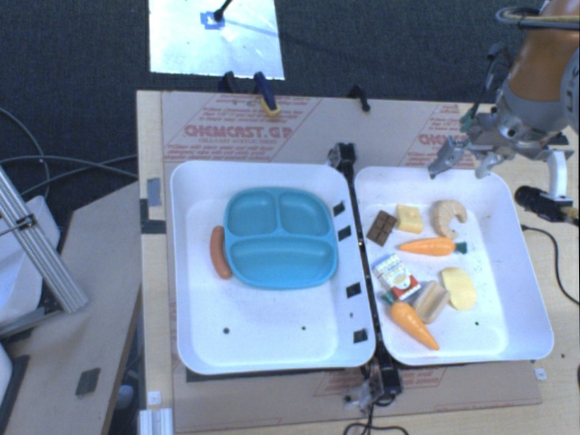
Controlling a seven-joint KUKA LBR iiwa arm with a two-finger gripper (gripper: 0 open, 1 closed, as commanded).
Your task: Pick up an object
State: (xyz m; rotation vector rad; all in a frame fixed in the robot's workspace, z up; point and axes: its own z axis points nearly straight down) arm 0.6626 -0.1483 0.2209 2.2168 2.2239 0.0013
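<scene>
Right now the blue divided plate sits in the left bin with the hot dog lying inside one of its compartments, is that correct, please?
Not quite: the camera view shows the blue divided plate in the left bin, but the hot dog lies on the bin floor beside the plate's left edge, not inside a compartment.

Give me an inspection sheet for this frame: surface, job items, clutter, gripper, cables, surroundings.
Surface: bench with two white bins side by side, left bin, right bin.
Job's things: right bin holds two carrots, a chocolate piece, a cheese cube, a croissant, a small carton, a bread roll and a yellow piece.
Clutter: left bin holds a blue divided plate with a sausage at its left edge.
Gripper: gripper open, above the right bin's far edge, holding nothing.
Cables: cables left of the bench.
Surroundings: dark carpet; metal sheet behind the bench.
</scene>
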